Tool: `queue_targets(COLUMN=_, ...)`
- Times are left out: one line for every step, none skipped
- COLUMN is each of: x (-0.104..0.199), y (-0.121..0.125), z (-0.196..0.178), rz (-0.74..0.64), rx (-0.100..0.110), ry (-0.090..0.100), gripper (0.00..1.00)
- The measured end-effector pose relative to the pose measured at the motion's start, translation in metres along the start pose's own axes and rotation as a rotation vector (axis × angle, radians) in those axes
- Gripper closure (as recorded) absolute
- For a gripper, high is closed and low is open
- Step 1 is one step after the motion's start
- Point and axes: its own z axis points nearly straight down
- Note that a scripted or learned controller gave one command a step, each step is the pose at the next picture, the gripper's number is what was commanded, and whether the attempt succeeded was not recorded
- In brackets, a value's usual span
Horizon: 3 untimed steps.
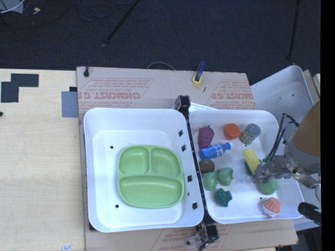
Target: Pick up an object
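Observation:
The right bin (pixel 238 216) holds several small items. Among them are purple grapes (pixel 205 136), an orange-red ball (pixel 232 131), a grey speckled item (pixel 250 133), a blue bottle (pixel 214 150) and a brown piece (pixel 207 166). There are also two light green pieces (pixel 217 178), a dark green piece (pixel 222 196), a yellow corn cob (pixel 251 161), a green round item (pixel 268 187) and a pink-orange item (pixel 271 206). My gripper (pixel 264 174) is low in this bin's right part, just above the green round item and beside the corn cob's near end.
The left bin (pixel 99 124) holds a green divided plate (pixel 151 175). A black divider (pixel 191 161) runs between the bins. The arm (pixel 309 140) enters from the right over the right bin's edge. A yellow-and-blue clamp (pixel 198 73) sits at the cardboard's far edge.

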Motion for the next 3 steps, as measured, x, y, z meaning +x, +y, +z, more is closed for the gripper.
queue_targets(x=-0.003, y=0.001, z=-0.063, rz=0.000, rx=-0.001, ry=-0.001, gripper=1.00)
queue_targets(x=-0.004, y=0.001, z=-0.068, rz=-0.001, rx=0.004, ry=0.001, gripper=1.00)
queue_targets(x=0.045, y=0.010, z=-0.057, rz=-0.004, rx=0.005, ry=0.003, gripper=1.00)
